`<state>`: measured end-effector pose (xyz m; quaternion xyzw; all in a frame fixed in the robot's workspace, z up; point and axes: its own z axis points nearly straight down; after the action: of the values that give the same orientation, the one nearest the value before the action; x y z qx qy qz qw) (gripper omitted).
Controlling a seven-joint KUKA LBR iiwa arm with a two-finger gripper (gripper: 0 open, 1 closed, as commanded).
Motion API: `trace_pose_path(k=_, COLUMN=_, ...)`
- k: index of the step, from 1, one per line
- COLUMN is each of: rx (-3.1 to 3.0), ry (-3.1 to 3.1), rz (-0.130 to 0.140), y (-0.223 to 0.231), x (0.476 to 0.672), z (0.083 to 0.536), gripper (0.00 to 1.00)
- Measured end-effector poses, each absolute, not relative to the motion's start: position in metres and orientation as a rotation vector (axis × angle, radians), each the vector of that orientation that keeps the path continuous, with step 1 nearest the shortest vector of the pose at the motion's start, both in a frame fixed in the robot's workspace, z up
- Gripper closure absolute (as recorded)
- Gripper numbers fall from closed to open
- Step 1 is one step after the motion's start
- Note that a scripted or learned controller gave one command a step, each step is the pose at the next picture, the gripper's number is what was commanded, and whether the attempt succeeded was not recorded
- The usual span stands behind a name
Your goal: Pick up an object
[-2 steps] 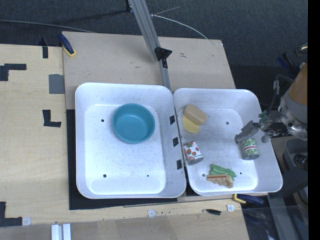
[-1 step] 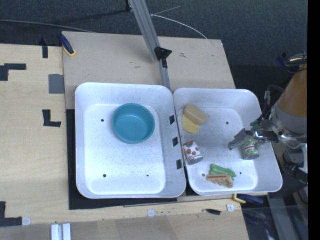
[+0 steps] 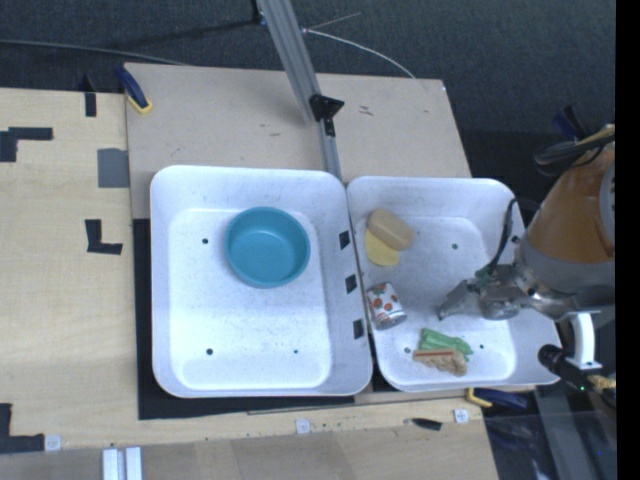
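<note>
1. Left bin point(image 3: 180, 268): a blue bowl point(image 3: 267, 247) — well apart from the hand.
2. Right bin point(image 3: 440, 193): yellow block point(image 3: 387, 236), spotted cup point(image 3: 385, 305), green-topped toy point(image 3: 442, 351).
3. The hand point(image 3: 462, 299) hovers just above the toy; I cannot tell its opening (nothing visibly held) — best descend straight, centred, before closing.

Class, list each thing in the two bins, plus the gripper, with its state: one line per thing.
Blue bowl: upright, in left bin.
Yellow block: lying in right bin.
Can: on its side.
Sandwich toy: lying flat.
Gripper: over right bin, holding nothing.
</note>
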<state>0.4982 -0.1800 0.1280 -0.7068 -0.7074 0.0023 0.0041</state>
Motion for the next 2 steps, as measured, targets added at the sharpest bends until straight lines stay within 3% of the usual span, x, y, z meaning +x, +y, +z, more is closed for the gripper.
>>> trace_pose_path(k=1, rx=-2.217, ry=-2.221, rz=0.003, y=-0.180, x=0.500, z=0.141, gripper=1.00)
trace_pose_path(k=2, rx=-2.223, ry=-2.226, rz=-0.002, y=-0.184, x=0.505, z=0.203, gripper=1.00)
